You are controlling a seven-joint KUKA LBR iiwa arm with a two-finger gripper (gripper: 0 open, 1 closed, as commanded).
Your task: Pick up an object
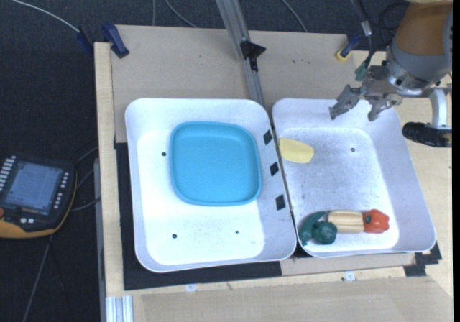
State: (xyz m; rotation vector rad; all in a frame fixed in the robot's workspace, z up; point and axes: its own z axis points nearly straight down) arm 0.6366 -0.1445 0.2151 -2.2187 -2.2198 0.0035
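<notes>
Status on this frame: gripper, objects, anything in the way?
Gripper open, above right bin's far rim, holding nothing. Yellow piece by left wall; green, tan, red items clustered at near edge. Nothing blocking.

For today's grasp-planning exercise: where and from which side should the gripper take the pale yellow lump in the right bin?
Probably from straight above, across the narrow middle of the pale yellow lump. It lies flat with bare floor around most of it, but its left end sits close to the right white bin's wall, so fingers should close across its short width.
</notes>
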